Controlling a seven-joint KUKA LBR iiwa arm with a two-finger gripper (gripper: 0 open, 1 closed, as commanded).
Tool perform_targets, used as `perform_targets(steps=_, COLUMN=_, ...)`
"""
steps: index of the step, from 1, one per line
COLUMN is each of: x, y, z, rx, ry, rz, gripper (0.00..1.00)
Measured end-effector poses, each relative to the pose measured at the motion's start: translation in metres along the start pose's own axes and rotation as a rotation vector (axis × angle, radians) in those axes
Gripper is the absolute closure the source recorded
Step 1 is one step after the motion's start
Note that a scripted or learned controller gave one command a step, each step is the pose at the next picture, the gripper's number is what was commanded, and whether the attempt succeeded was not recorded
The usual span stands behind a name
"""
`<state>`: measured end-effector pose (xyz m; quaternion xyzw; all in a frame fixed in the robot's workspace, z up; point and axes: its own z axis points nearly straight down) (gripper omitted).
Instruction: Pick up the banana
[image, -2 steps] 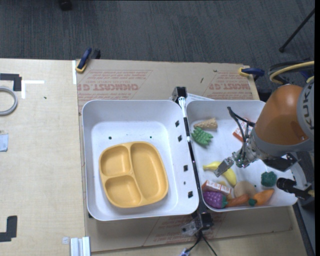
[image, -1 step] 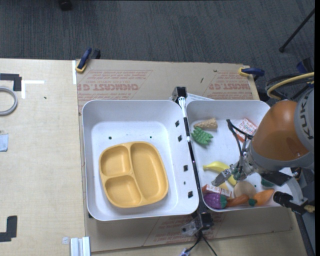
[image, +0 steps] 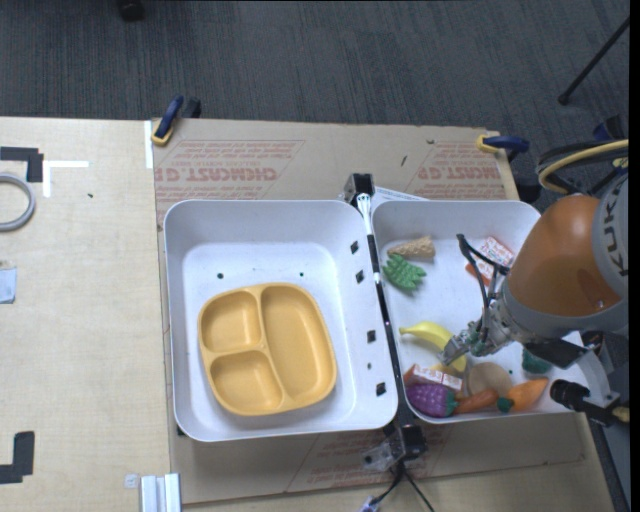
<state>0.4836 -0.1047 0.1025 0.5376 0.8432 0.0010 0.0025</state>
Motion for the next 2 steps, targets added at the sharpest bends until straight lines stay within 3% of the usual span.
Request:
perform_targets(steps=1, x=-0.027, y=0.060, z=0.011, rx=0.005, ry=0.003, rz=0.122, gripper=1.00)
perform_targets(steps=2, x=-0.009, y=0.074, z=-0.089, rx=0.005, ry=0.001, rz=0.583, gripper=1.00)
